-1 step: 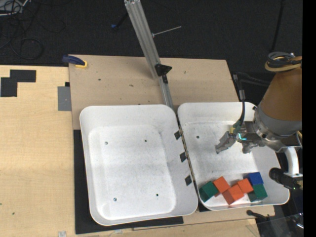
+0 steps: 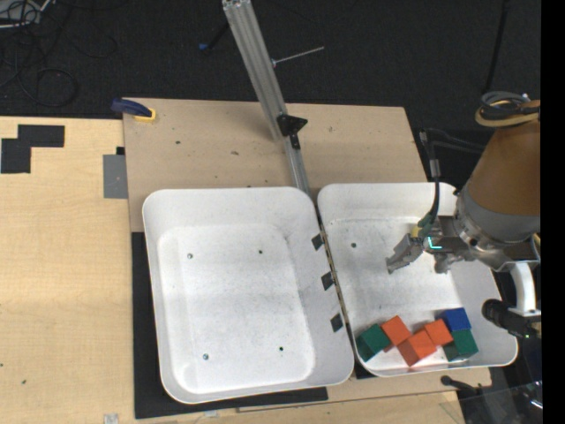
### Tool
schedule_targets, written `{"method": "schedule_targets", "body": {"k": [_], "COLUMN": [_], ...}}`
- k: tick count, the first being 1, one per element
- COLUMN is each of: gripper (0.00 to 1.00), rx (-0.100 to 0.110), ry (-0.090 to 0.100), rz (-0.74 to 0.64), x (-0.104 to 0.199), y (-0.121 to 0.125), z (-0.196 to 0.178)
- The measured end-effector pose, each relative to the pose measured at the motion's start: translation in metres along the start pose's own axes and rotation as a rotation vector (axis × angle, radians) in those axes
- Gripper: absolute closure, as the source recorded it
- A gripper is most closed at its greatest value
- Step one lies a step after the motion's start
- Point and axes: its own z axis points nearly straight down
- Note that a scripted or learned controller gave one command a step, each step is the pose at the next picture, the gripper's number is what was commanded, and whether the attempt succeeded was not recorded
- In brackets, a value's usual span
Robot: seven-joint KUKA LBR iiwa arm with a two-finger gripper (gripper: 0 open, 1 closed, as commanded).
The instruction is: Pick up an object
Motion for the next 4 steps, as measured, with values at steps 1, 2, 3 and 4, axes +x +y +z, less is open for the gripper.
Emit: {"method": "schedule_targets", "body": {"k": [1, 2, 3, 4], "gripper": [0.00, 0.00, 0.00, 1.00], "rx": [0.006, 0.008, 0.000, 0.002], "ry": [0.001, 0.001, 0.001, 0.003], "rz": [-0.003, -0.002, -0.001, 0.006], "x": [0.006, 0.012, 0.012, 0.011], "y": [-0.009, -0.012, -0.011, -0.012], "z": [0.051, 0.114, 0.135, 0.125]}}
